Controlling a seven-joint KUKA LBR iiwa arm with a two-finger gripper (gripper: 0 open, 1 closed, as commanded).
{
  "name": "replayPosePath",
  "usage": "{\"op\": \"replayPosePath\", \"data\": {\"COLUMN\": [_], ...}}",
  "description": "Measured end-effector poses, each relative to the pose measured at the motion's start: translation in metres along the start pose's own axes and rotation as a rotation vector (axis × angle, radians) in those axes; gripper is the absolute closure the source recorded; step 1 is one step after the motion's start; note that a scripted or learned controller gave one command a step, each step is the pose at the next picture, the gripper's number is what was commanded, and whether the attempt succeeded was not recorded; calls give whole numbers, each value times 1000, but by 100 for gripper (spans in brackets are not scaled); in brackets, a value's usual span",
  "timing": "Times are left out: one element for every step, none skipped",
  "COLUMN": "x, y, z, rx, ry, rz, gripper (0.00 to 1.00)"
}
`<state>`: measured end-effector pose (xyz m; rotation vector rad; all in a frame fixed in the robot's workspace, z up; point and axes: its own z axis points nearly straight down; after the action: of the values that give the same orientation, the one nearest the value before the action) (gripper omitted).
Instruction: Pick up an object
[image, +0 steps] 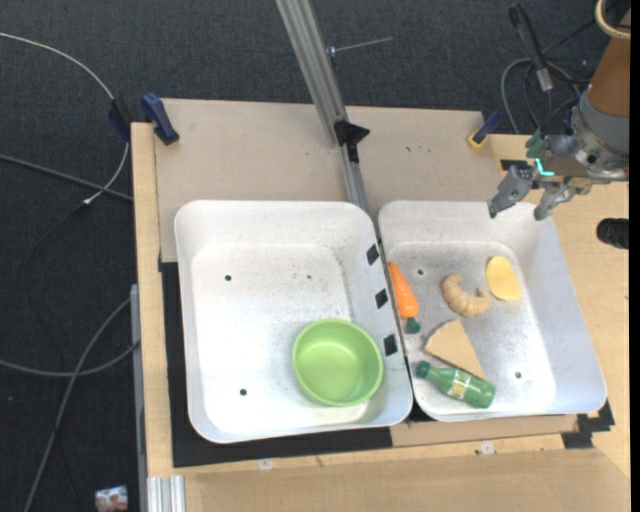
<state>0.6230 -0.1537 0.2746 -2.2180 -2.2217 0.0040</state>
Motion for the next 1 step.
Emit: {"op": "replayPosePath", "data": {"x": [0], "y": [0], "z": [0], "rx": [0], "ry": [0], "rz": [0], "gripper": [0]}}
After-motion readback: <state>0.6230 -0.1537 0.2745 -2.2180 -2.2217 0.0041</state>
